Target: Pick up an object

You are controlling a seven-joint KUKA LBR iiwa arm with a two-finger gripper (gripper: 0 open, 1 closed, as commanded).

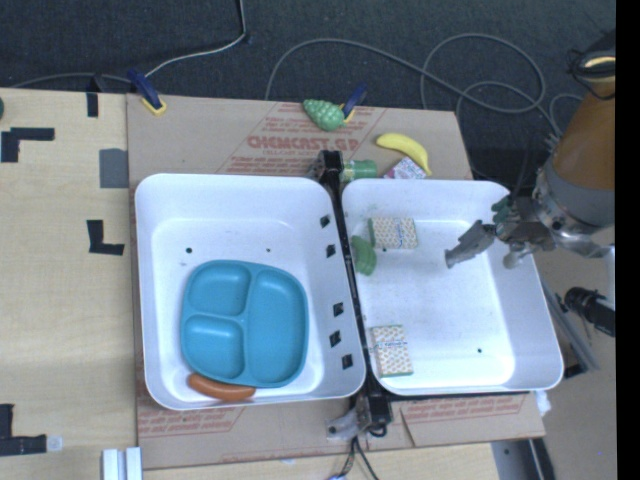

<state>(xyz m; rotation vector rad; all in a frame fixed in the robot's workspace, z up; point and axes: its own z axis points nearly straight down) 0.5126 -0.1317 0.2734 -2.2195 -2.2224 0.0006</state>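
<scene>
My gripper [484, 256] hangs over the right side of the right bin [520, 368], open, with nothing between its fingers. One grey finger [462, 250] points left toward the bin's middle. A patterned block [394, 233] lies in the right bin's upper left, well left of the gripper. A small green object [364, 256] rests just below it against the left wall. A second patterned block [390, 349] lies near the bin's lower left corner.
The left bin [160, 208] holds a blue divided plate [244, 323] and an orange sausage [220, 388] at its front edge. Behind the bins lie a yellow banana [403, 150], a green toy [325, 114] and loose cables [470, 58].
</scene>
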